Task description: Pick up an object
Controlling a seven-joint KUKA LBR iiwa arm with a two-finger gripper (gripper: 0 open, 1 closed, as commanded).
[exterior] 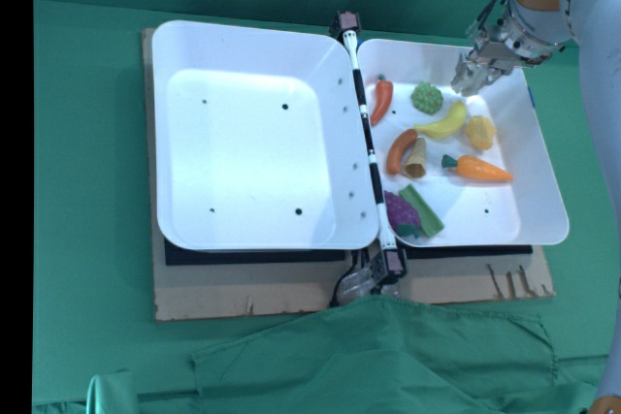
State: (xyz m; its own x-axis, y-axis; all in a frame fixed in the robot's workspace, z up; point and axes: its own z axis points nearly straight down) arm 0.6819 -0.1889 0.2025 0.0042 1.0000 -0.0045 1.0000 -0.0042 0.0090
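Observation:
The right bin [529, 208] holds several toy foods: a red chili [382, 99], a green broccoli [426, 97], a yellow banana [442, 122], a yellow-orange fruit [480, 131], a sausage [400, 150], an ice-cream cone [416, 159], an orange carrot [477, 169], purple grapes [400, 209] and a green vegetable piece [423, 210]. My gripper [473, 79] hangs over the bin's far side, just right of the broccoli and above the banana's tip. Nothing shows between its fingers.
The left bin [179, 44] lies beside it, split off by a black-and-white divider rail [365, 126]. Both rest on cardboard [243, 298] over green cloth. A rumpled cloth fold [388, 354] lies at the front.

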